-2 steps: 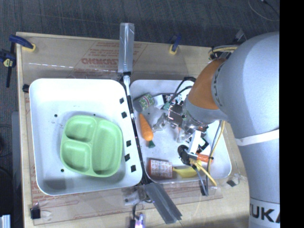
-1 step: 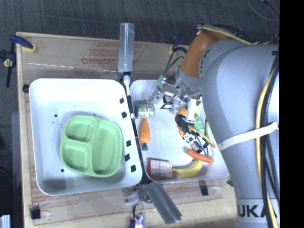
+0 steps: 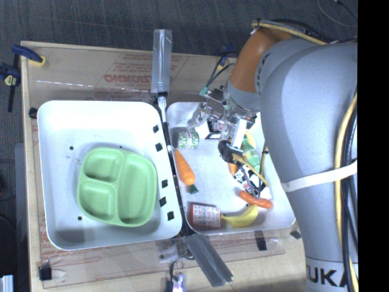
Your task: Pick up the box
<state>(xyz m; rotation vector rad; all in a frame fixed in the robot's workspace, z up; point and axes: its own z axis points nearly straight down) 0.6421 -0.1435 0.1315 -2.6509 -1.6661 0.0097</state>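
— Where the clutter crowds the right side of the right bin [image 3: 276, 221], is that small dark printed thing the box [image 3: 246, 176]?

— Best match, though it is too small and too covered to be sure. It lies near the bin's right wall, below something yellow-green [image 3: 250, 143] and just above a red pepper [image 3: 255, 201].

— Anything touching it?

— The pepper's upper end seems to meet it. A banana [image 3: 243, 218] curves along the bin's near edge below the pepper, and a brown can [image 3: 205, 215] lies on its side just beside the banana's left end.

— Further left?

— A carrot [image 3: 185, 168], lying lengthwise near the left wall. Above it a small green-and-white can [image 3: 187, 140].

— Gripper?

— The gripper [image 3: 214, 123] hangs over the top of the right bin, right of the small can and well up from the box. Nothing seen between the jaws; spread or pressed together, cannot tell from this angle.

— Arm?

— The grey arm [image 3: 310, 120] comes in from the right, its orange band [image 3: 252, 56] above the wrist.

— Left bin?

— The left bin [image 3: 51, 120] holds a green divided plate [image 3: 117, 186], flat, three sections. Both bins sit on the surface [image 3: 91, 72].
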